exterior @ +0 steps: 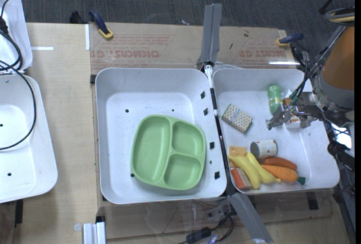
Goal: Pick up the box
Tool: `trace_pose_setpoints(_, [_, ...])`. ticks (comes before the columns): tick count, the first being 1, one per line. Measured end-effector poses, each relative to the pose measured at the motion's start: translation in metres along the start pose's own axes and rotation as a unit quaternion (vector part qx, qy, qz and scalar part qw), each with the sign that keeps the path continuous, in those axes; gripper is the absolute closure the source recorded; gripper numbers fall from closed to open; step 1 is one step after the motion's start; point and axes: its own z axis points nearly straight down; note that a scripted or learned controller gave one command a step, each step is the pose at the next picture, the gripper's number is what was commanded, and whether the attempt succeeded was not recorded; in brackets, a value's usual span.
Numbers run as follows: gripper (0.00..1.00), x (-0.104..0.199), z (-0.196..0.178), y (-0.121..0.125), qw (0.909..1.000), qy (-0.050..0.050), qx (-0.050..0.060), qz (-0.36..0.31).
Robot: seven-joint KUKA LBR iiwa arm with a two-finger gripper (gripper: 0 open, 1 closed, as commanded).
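Camera view: box (237,118) lay tilted, centre-left in the right bin (316,181), clear of the green bottle (274,96), can (263,149), bananas (251,167) and carrots (282,169). Gripper (280,119) sat low right of the box, apart from it; jaw opening unreadable, nothing visibly held. Green tray (168,152) filled the left bin (113,124).

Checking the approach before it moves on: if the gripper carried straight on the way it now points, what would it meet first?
The gripper points left across the right bin. The patterned box looks like the first thing in that line, though depth is unclear and it may pass above it.
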Motion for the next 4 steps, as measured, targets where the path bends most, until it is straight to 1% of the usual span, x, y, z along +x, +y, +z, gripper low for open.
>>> trace_pose_setpoints(1, [1.0,-0.001,-0.008,0.0,1.0,0.0,0.001,0.001])
trace_pose_setpoints(2, [1.0,-0.055,0.069,0.046,0.9985,0.0,0.0,0.056])
trace_pose_setpoints(3, [0.0,-0.055,0.069,0.046,0.9984,0.0,-0.001,0.056])
trace_pose_setpoints(4, [0.0,0.005,0.134,0.027,0.9993,0.0,0.0,-0.037])
